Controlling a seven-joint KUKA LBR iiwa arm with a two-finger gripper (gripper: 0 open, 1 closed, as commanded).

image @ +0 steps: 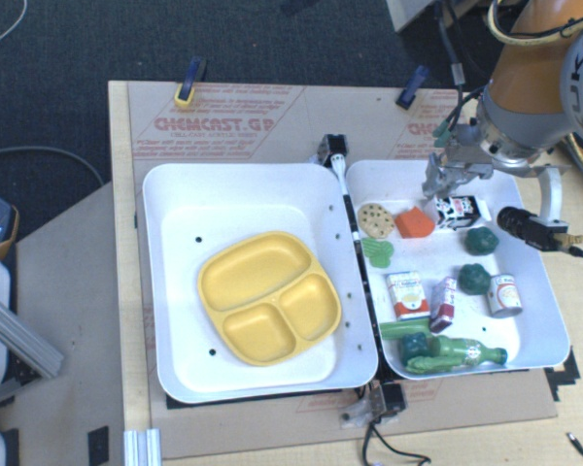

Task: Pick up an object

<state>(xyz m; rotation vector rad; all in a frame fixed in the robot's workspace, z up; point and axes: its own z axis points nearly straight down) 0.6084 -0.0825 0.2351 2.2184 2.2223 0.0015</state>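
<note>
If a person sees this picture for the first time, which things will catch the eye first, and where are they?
The large yellow divided tray in the left bin stands out first. Next comes the crowd of small items in the right bin, such as the orange block near its top and the green bottle along its near edge. The gripper hangs over that bin's far part, just above the orange block.

arm: grey | orange band | end effector: grey metal
</note>
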